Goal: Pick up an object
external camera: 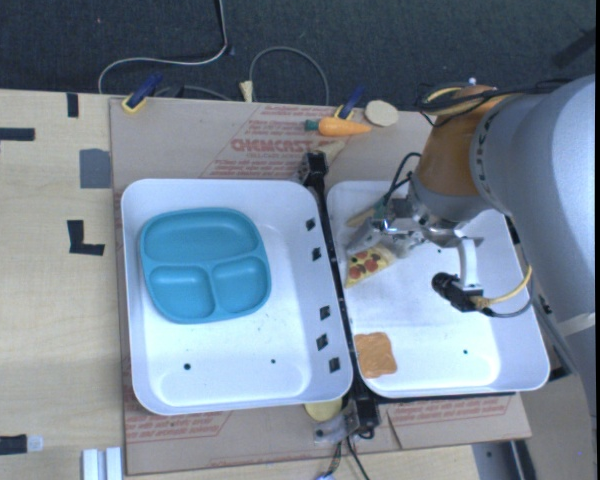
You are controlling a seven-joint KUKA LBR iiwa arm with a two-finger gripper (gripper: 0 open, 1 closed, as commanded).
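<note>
A blue tray is seen in the left bin. In the right bin, a pizza slice lies by the divider, toast nearer the front rim. The gripper hangs just above the slice; its grip cannot be told. The bin's middle lies bare.

The grey KUKA arm enters from the right side of the bench and reaches across the right bin towards that bin's upper left corner. Its orange band sits just above the wrist, over the bin's top edge. The gripper points down and leftwards, close to the bin's left wall. A cable loops off the wrist towards the bin's right edge.
</note>
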